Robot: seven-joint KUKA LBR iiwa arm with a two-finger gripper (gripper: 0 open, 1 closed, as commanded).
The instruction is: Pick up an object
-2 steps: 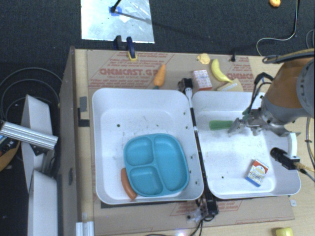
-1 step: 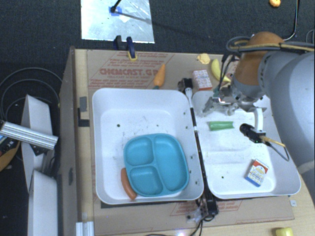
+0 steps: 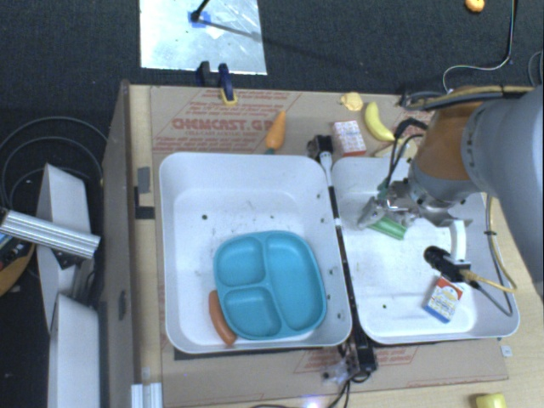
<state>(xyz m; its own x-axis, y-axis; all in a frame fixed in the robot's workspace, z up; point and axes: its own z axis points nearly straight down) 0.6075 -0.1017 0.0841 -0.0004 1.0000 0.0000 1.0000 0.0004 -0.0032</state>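
The gripper [image 3: 380, 211] is seen low in the right bin [image 3: 489, 325], at its far left part, touching a green object [image 3: 393, 226]; whether it is clenched cannot be told. A small carton [image 3: 443, 299] lies nearer, to the right. In the left bin [image 3: 183, 228], a blue divided plate [image 3: 269, 284] is flanked by a sausage [image 3: 221, 317].

The gripper [image 3: 380, 213] sits low in the right bin [image 3: 408, 325], touching or just above a green object [image 3: 393, 227]. A small carton [image 3: 444, 299] lies nearer that bin's front right corner. In the left bin [image 3: 183, 228], a blue divided plate [image 3: 269, 284] rests beside an orange sausage [image 3: 221, 317]. A banana [image 3: 377, 123] and a carrot [image 3: 275, 131] lie on the counter [image 3: 212, 113] behind.
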